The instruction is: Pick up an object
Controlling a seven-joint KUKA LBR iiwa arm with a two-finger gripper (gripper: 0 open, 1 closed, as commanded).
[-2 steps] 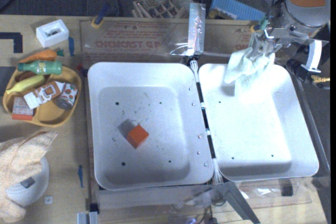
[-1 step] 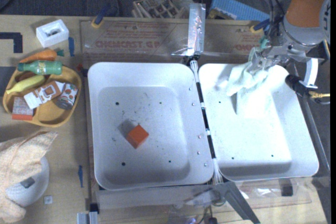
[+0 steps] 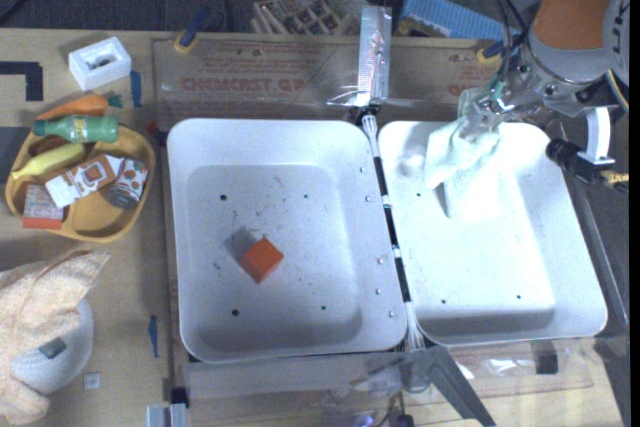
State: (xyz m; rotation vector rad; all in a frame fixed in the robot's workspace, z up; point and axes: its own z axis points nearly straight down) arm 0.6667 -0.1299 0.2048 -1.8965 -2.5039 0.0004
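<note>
The arm (image 3: 585, 0) reaches in from the right, its orange band showing at the upper right corner, and its gripper (image 3: 487, 110) hangs over the far left part of the right bin (image 3: 560, 305). A white cloth-like thing (image 3: 465, 170) droops from just below the gripper down toward the bin floor; its top bunches up right at the fingers, so it seems pinched between them, though the white-on-white blur there makes the contact hard to read, and I cannot tell how wide the fingers stand.

In the left bin (image 3: 200, 315) an orange block (image 3: 264, 259) lies on the floor left of centre, tilted so one corner points toward the near wall, with a small grey piece (image 3: 241, 241) touching its far left side (possibly its shadow or a second object). The block is well apart from the gripper.

On the tabletop (image 3: 140, 75) to the left sits a yellow bowl (image 3: 95, 220) bearing a green bottle (image 3: 80, 128), a banana (image 3: 45, 161) and small packets. A white box (image 3: 100, 62) rests beyond it, and a pale cloth (image 3: 45, 310) lies nearer the camera.
</note>
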